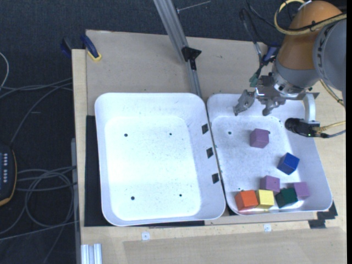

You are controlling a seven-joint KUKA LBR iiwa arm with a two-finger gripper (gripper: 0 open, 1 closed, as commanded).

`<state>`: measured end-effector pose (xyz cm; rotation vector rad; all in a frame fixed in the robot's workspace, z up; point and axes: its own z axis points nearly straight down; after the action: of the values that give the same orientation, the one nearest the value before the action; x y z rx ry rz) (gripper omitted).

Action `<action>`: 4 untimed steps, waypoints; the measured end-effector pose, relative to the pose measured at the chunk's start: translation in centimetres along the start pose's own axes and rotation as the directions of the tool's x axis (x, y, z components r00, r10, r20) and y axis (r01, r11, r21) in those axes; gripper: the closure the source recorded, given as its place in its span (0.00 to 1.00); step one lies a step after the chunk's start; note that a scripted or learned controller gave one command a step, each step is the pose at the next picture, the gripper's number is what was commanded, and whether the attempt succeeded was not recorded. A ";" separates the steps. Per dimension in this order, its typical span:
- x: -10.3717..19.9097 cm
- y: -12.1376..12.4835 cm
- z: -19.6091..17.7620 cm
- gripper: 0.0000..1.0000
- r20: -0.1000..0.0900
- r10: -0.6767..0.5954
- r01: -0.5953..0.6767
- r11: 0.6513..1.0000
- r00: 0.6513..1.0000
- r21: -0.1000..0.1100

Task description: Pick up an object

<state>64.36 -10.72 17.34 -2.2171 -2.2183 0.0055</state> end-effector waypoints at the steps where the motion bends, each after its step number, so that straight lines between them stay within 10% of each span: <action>1: 0.7 -0.9 5.6 0.00 0.000 0.001 -0.001 1.000 1.000 0.001; 2: 0.7 -0.6 4.1 1.00 0.000 0.000 0.000 1.000 1.000 -0.009; 4: 0.2 0.6 -6.1 1.00 0.002 -0.001 0.001 1.000 1.000 -0.014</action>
<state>64.95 -10.52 23.39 -2.2240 -2.2272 -0.0073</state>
